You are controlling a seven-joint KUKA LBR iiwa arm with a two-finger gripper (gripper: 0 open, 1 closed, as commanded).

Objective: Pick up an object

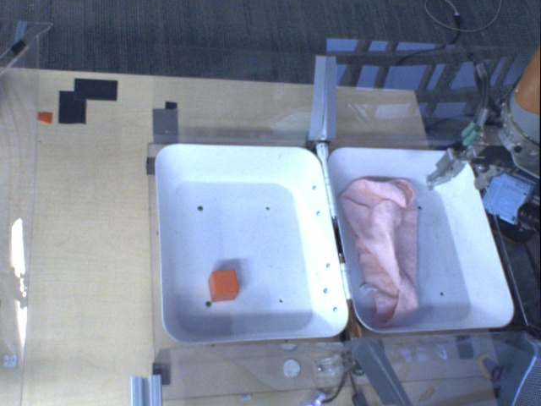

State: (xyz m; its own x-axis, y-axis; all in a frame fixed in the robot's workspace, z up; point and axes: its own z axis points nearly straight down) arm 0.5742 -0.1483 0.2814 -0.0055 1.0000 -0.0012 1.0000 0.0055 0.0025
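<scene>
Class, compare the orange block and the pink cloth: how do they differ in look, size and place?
The orange block is small and boxy; the pink cloth is far larger, soft and crumpled. The block sits in the left bin, the cloth in the right bin. Both lie untouched, apart from the gripper.

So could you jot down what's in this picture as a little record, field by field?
left bin: holds an orange cube, near its front
right bin: holds a pink cloth, crumpled, lying along its left side
arm: at the right edge, above the right bin's far right corner
end effector: over the right bin's far right area, apart from the cloth, nothing seen in it
bench: pale wood
</scene>
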